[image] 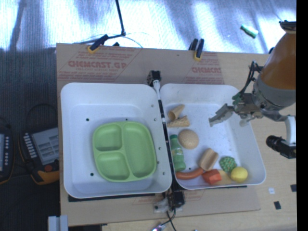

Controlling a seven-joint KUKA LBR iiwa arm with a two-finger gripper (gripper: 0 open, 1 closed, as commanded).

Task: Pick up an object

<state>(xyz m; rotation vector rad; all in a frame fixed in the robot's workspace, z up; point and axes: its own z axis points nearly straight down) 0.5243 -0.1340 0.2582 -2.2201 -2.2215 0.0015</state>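
White right bin [250, 143]: holds toy foods, including a round tan bread roll [188, 139] and yellow lemon [239, 173].
Gripper [226, 113]: fingers spread, empty, above bin's upper area.
Progress: nothing grasped yet; descent, grasp and lift remain.
Left bin [77, 100]: green divided plastic plate [124, 151].

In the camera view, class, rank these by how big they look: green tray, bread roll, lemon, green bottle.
1. Green tray
2. Green bottle
3. Bread roll
4. Lemon

Bottle and roll look close; treat that pair as unsure.
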